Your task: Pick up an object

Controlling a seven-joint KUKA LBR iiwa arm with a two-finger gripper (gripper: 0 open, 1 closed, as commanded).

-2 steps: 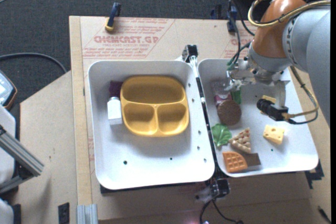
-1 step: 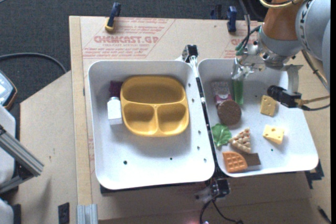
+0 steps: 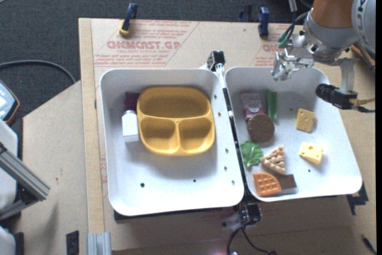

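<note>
My gripper (image 3: 282, 70) hangs above the far edge of the right bin (image 3: 340, 146), with nothing visible between its fingers. Below it in that bin lie a pink packet (image 3: 251, 102), a green stick (image 3: 272, 104) and a brown round patty (image 3: 261, 127). Further right are two yellow cheese wedges (image 3: 305, 120) (image 3: 311, 153). Near the front sit a green leaf (image 3: 251, 154), a speckled cracker wedge (image 3: 275, 159), an orange waffle (image 3: 266, 184) and a brown bar (image 3: 289, 182).
The left bin (image 3: 113, 176) holds a yellow divided tray (image 3: 175, 120), a small white bottle (image 3: 130, 126) and a dark purple thing (image 3: 131, 99) behind it. Clamps (image 3: 128, 19) (image 3: 263, 20) stand at the board's far edge.
</note>
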